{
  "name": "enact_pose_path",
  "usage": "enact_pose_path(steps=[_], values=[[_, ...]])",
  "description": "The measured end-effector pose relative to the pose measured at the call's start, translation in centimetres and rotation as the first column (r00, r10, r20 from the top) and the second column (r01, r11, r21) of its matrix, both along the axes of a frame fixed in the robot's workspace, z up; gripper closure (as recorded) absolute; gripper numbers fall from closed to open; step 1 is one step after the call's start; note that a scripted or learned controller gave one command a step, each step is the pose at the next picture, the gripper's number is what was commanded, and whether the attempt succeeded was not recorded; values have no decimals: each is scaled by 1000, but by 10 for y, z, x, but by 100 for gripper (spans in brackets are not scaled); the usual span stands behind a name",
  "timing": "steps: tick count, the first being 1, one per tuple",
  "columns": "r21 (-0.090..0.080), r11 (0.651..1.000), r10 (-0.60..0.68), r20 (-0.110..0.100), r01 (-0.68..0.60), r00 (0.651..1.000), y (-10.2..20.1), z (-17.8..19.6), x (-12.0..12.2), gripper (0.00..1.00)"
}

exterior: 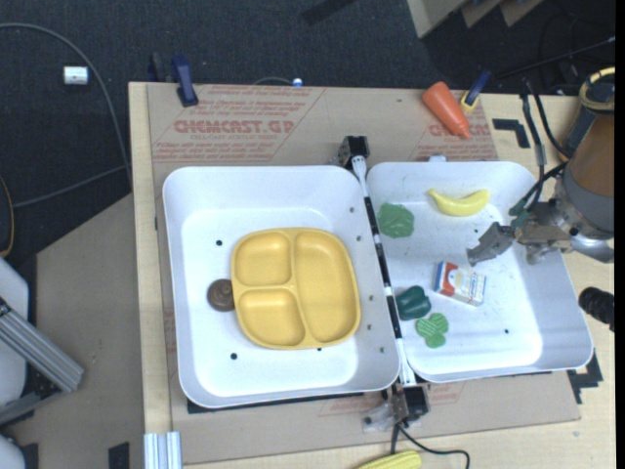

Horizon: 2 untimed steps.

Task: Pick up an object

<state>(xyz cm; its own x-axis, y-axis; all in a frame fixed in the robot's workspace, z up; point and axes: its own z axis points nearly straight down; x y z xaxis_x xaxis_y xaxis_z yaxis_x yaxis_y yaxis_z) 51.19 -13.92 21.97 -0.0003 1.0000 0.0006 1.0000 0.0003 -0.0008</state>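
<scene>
One fixed camera is looking down at a slant from above the bench [293, 115], taking in both white bins [195, 262] side by side, with the arm [586, 179] entering from the right.

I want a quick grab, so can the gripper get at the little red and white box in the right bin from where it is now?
Probably yes. The gripper hangs just above and right of the box, which lies flat on the right bin floor apart from the other items, nothing lying between.
</scene>
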Motion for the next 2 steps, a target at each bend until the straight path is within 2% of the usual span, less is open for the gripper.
enact_pose_path(steps=[1, 2], values=[[1, 1000, 0, -2, 0, 1000, 43, -108, 40, 0], [-2, 1000, 0, 2, 0, 1000, -14, -135, 125, 0]])
